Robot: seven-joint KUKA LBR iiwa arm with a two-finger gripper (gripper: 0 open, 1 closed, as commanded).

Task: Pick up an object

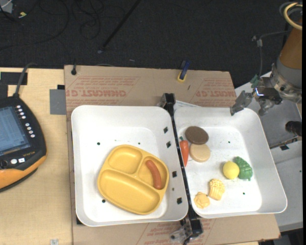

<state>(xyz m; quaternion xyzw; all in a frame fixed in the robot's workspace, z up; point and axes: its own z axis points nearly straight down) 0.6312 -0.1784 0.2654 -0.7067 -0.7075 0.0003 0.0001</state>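
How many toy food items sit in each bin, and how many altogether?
Left bin: 1, a sausage on the yellow tray
Right bin: 7, namely carrot, brown disc, tan disc, lemon, green vegetable, corn, yellow piece
Total: 8

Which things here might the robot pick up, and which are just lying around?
For the job:
claw
brown disc
tan disc
carrot
lemon
green veggie
corn
small yellow piece
sausage
yellow tray

Just lying about:
handheld control screen
cardboard sheet
blue-and-yellow clip
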